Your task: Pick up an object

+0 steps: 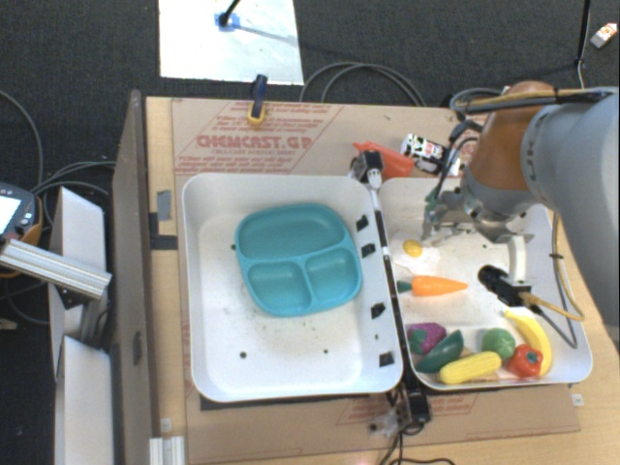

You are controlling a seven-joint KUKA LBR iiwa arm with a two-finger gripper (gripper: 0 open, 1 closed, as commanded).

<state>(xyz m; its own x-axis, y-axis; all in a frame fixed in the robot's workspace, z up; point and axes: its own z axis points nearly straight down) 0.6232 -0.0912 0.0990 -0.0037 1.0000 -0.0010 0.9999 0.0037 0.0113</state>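
The gripper [438,229] hung low in the right bin [572,356]; whether it was released or clenched, I could not tell. A small yellow piece [414,249] lay just beside it, a carrot [438,285] nearer me. The left bin [208,289] held a teal tray [295,258].

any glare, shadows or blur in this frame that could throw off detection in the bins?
Camera view: even, diffuse light; both white bins read bright but not blown out; soft shadow under the teal tray; the carrot and banana look sharp; the gripper is slightly soft.
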